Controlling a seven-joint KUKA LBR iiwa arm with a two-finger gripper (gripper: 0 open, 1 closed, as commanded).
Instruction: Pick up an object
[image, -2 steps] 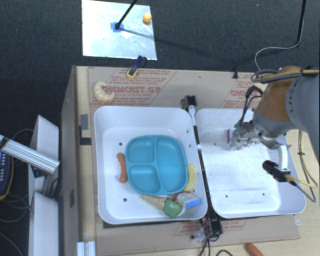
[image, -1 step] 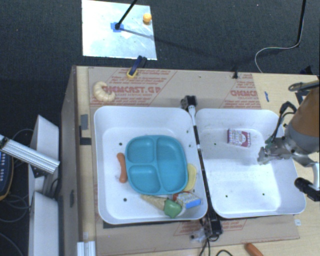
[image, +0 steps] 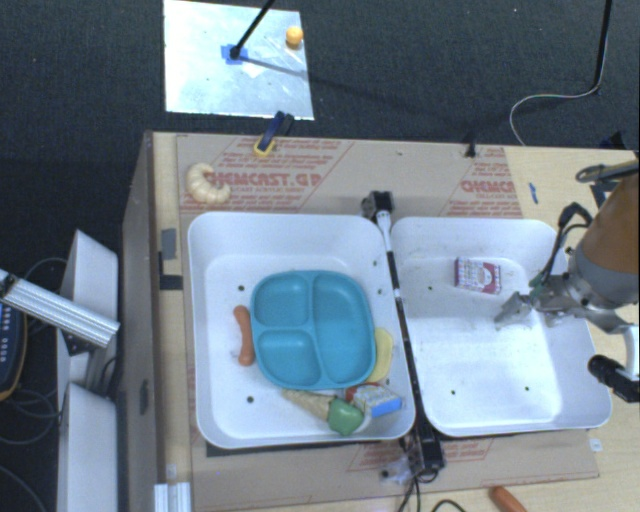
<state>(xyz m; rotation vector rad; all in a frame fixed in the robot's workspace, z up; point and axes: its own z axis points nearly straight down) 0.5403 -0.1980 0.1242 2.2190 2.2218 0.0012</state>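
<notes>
You are looking down on the bench (image: 300, 170), which is carrying two shallow white bins side by side. The arm (image: 612, 240) is reaching in from the right, and its gripper (image: 512, 312) is hovering low over the right bin (image: 480, 400), toward that bin's right side. Its fingers (image: 505, 317) are pointing left and seem to be spread a little with nothing between them, though the view is too soft there for you to be sure of the gap.

The only thing lying in the right bin is a small red-and-white packet (image: 478, 275), sitting near the bin's upper middle, up and to the left of the gripper and apart from it.

The left bin (image: 215, 300) is holding a blue divided plate (image: 310, 328) at its centre. An orange toy sausage (image: 243, 335) is lying just beside the plate's left edge. A yellow piece (image: 384, 352) is peeking out from under the plate's right edge. Along the plate's lower edge, a pale cone-shaped piece (image: 305, 401), a green round piece (image: 344, 418) and a small blue-and-white box (image: 378, 402) are crowding together in the bin's lower right corner.
</notes>
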